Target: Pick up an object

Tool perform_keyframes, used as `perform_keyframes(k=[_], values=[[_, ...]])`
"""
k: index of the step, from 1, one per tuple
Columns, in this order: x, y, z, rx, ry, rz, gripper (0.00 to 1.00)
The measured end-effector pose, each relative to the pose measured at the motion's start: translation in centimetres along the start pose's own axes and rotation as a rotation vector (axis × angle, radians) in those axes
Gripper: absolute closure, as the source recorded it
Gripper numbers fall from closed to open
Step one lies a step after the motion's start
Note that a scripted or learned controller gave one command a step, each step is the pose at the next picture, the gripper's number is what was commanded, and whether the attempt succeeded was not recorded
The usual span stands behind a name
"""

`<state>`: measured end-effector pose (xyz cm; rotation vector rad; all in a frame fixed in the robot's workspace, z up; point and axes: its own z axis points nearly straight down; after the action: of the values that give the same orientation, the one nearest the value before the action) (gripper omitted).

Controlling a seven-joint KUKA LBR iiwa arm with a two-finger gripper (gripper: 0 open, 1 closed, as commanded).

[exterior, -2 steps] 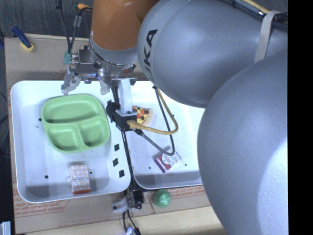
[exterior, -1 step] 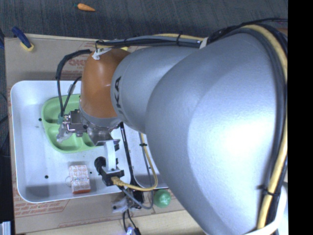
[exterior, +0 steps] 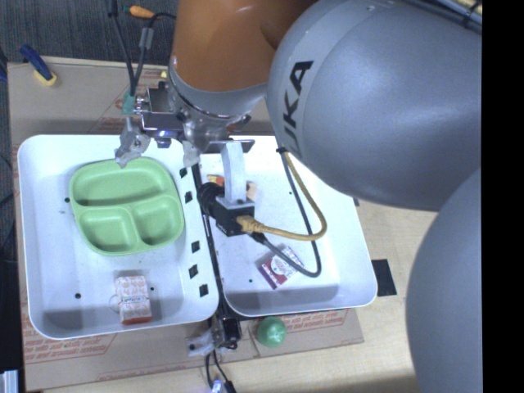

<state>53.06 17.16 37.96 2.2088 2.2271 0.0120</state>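
Nearest, on the desk (exterior: pixel 385 367) just past the bins' front edge: a small green ball (exterior: pixel 271 332). In the left bin (exterior: pixel 33 219), toward the front, a small wrapped packet (exterior: pixel 133 298), lying flat; likely light, a bit crinkly, best pinched across its short sides. Behind it, a green tray (exterior: pixel 127 205) with three compartments, flat on the bin floor; probably stiff light plastic, slick, best gripped on the raised rim rather than the flat middle. In the right bin (exterior: pixel 360 277), near the front, a small dark-red card packet (exterior: pixel 277 269), thin and flat, hard to get under. Farther back, hand (exterior: pixel 129 147) low over the tray's far rim, touching or just above it, cannot tell which; fingers too small and blurred to judge apart or together, and nothing seen held between them. Beyond, grey arm (exterior: pixel 377 88) and orange band (exterior: pixel 221 31).
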Motion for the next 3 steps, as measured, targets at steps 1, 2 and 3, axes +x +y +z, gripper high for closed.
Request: perform_keyframes(k=[1,2,3], values=[[-6.3,-0.4,13.8,0.014,-0.004,0.003,0.0],[-3.8,-0.6,25.5,0.017,-0.004,0.0,0.0],[-2.9,-5.1,27.5,0.005,-0.002,0.002,0.0]])
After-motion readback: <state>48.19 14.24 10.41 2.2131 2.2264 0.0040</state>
